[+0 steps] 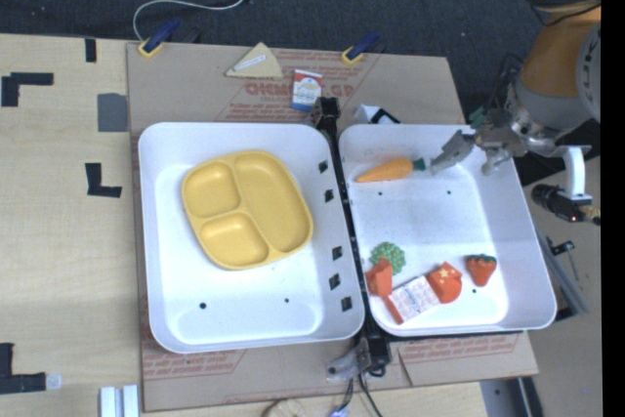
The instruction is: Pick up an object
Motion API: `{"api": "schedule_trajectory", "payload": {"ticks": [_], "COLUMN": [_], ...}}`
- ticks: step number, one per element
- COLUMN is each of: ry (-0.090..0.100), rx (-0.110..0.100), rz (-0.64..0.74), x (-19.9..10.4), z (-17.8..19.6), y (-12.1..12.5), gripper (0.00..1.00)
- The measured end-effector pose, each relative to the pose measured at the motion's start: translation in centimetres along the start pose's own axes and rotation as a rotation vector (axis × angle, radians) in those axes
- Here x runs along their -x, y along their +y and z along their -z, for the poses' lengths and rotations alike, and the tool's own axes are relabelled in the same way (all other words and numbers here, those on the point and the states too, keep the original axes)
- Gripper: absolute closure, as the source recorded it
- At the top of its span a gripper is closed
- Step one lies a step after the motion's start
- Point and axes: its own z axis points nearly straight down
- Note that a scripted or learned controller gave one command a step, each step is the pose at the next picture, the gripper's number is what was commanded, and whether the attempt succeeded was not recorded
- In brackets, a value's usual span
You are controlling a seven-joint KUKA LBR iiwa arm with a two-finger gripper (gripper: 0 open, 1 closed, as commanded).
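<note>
Orange toy carrot [384,171] lies in the right bin [508,239], just left of the fingers [472,152], which stand spread open and grip nothing; strawberry [480,269] lies well below them.

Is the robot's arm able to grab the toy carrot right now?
Probably yes. The carrot lies alone near the top of the right bin, nothing on it or touching it, and the gripper hangs just beside its green end.

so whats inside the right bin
The right bin holds a toy carrot near the top, and broccoli, a strawberry, red pieces and a small carton along the bottom.
</note>
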Motion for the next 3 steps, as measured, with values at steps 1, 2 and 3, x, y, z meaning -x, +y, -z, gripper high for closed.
{"api": "schedule_trajectory", "payload": {"ticks": [1, 2, 3], "ry": [0.001, 0.000, -0.001], "rx": [0.017, 0.004, 0.003], "rz": [0.001, 0.002, 0.000], "x": [-3.7, -8.7, -8.9], "z": [-8.3, -10.0, -9.9], "y": [4.7, 5.2, -0.3], "gripper": [0.00, 0.00, 0.00]}}
